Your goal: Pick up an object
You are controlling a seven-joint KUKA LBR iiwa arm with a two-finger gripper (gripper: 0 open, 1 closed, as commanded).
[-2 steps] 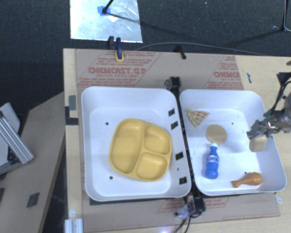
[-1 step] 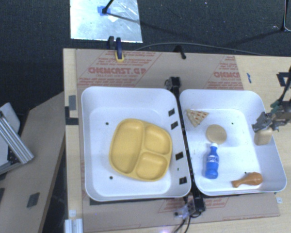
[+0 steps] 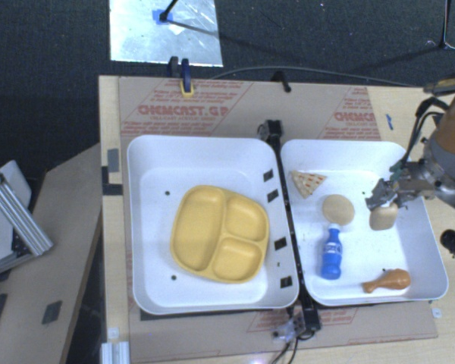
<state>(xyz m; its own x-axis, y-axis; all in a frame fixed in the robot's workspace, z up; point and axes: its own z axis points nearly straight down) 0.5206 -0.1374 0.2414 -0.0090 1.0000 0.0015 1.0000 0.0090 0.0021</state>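
Hovering over the right bin [image 3: 417,174], at about three o'clock in the picture, the robot's gripper [image 3: 384,200] is hanging just above a small beige lump [image 3: 383,218]; how wide it is set cannot be told from this slanted overhead angle, and nothing is showing as held. The grey arm [image 3: 449,154] is reaching in from the right, its wrist sitting over the bin's right wall, most likely because that is the shortest way to the nearest piece. The lump is lying at the gripper's six o'clock, touching or nearly touching it, and looks the likeliest target. A round tan disc [image 3: 337,208] is resting just beside it at nine o'clock, close enough to get in the way of a grab. A blue bottle [image 3: 331,253] is lying flat toward the bin's six o'clock, a toy drumstick [image 3: 388,280] is sitting near the five o'clock corner, and a wedge like a pizza slice [image 3: 308,182] is lying at eleven o'clock. The left bin [image 3: 148,226] is holding a yellow divided plate [image 3: 220,233], well apart from the arm. The pick is judged not yet made.
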